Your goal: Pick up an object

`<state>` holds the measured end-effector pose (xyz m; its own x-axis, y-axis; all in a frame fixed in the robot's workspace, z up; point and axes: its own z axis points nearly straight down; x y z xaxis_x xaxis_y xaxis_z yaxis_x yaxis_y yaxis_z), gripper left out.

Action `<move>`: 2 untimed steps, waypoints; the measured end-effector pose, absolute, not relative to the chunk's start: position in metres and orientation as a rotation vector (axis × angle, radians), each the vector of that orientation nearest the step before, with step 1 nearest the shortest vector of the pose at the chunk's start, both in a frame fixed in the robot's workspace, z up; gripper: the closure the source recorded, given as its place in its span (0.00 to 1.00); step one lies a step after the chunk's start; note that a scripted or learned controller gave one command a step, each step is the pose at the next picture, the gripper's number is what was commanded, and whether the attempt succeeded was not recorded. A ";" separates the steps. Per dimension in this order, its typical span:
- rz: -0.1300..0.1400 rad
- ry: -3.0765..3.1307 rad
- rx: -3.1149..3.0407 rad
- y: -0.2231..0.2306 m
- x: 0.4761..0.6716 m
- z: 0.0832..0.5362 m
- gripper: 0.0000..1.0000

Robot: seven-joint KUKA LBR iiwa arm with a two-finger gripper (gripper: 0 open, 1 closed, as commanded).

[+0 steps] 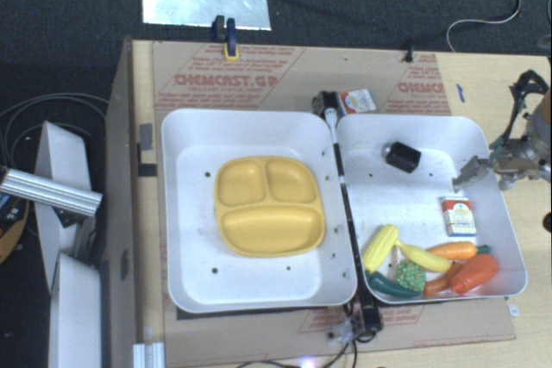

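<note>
Along the bottom of the frame you see the near rims of the two shallow white bins, the left bin (185, 211) and the right bin (500, 211), side by side.

In the lower right corner of the right bin lies a cluster of plastic toy foods: a yellow corn cob (379, 246), a yellow banana (420, 256) just beside it, a green bumpy broccoli-like piece (410, 276), a dark green cucumber-like piece (393, 288) under it, an orange carrot (451, 251), and a red-orange pepper-shaped piece (473, 272) nearest the corner. They lie touching or overlapping.

Just above them, near the right wall, you find a small red-and-white carton (459, 216) lying flat by itself.

In the left bin, a yellow three-compartment plastic plate (268, 205) sits at mid-frame.

Higher up in the right bin, a small black block (402, 155) lies alone.

At the right edge, the grey gripper (483, 171) hangs over the right bin's rim; you cannot tell how its jaws stand, and nothing shows between them.
</note>
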<state>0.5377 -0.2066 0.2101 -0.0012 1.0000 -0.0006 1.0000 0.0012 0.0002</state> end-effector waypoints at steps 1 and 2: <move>0.000 2.226 2.218 -0.206 0.564 0.141 0.00; 0.002 2.226 2.217 -0.159 0.635 0.084 0.00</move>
<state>0.6354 -0.1586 0.0838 -0.0041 1.0000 0.0011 1.0000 0.0041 0.0007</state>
